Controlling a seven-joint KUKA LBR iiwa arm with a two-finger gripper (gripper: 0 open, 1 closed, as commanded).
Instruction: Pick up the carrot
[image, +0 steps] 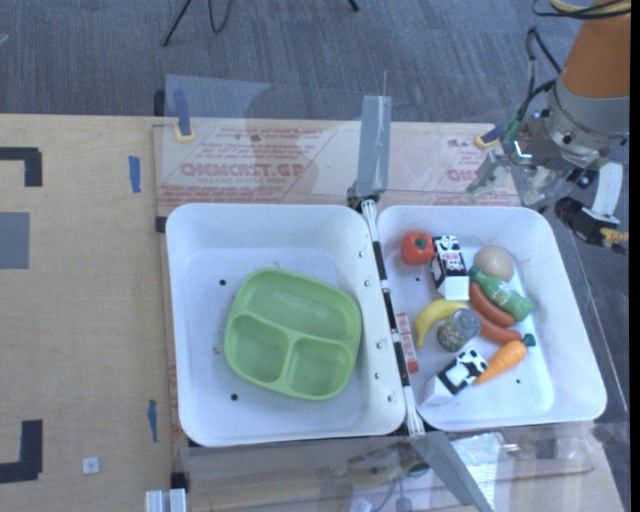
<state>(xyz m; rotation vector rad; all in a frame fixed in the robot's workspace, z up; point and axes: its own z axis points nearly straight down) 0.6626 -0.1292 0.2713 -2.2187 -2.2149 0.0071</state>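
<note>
Looking down at a slant on a bench with two shallow white bins side by side, the view catches the robot's gripper (525, 160) at the far right, hanging above the bench beyond the right bin's (575, 400) far rim; it has hold of nothing, and how wide it is set cannot be told from here. The carrot (502, 361) lies in the near right part of that bin, its orange body tilted with green leaves at the far-right end. It is crowded — a black-and-white carton (461, 372) touches its left tip, and a red sausage (490, 304) sits just beyond it, with a small silver can (464, 325) and a banana (437, 318) near its left. A descent slightly off line could likely close on the carton instead, or nudge the carrot so that it rolls away. Farther back sit a tomato (417, 248), a second small carton (448, 262), and a pale round item (494, 263). The left bin (190, 240) holds one thing — a green divided plate (292, 333).
</note>
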